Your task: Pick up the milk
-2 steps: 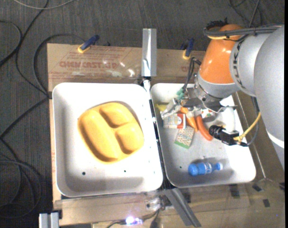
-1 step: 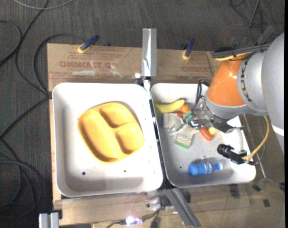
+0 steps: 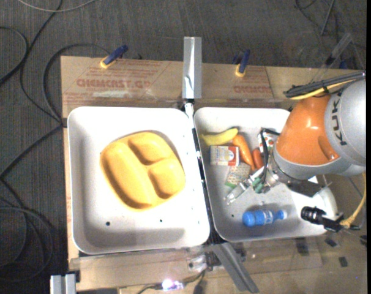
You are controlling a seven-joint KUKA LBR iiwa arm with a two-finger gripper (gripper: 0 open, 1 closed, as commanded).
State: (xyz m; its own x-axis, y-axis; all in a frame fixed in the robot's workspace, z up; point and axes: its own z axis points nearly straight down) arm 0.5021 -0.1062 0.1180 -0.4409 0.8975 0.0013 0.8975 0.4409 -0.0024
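Milk carton (image 3: pixel 224 155) lying right of frame centre, in the right bin (image 3: pixel 247 116), beside banana (image 3: pixel 220 137) and carrot (image 3: pixel 245 150). Gripper (image 3: pixel 254 182) lowered just below-right, presumably lining up; open or clenched, cannot tell.

Two bins (image 3: pixel 81 164): smooth white plastic, slight sheen. Divided plate (image 3: pixel 142 169) in left bin: glossy yellow plastic. Milk carton (image 3: pixel 224 155), frame centre-right: printed paperboard, matt. Water bottle (image 3: pixel 264 216): clear plastic, blue label. Bench board (image 3: pixel 124 81) at top: matt brown cardboard. Arm (image 3: pixel 308 139): glossy orange band, smooth grey shell. Floor (image 3: pixel 26 54): rough dark carpet.
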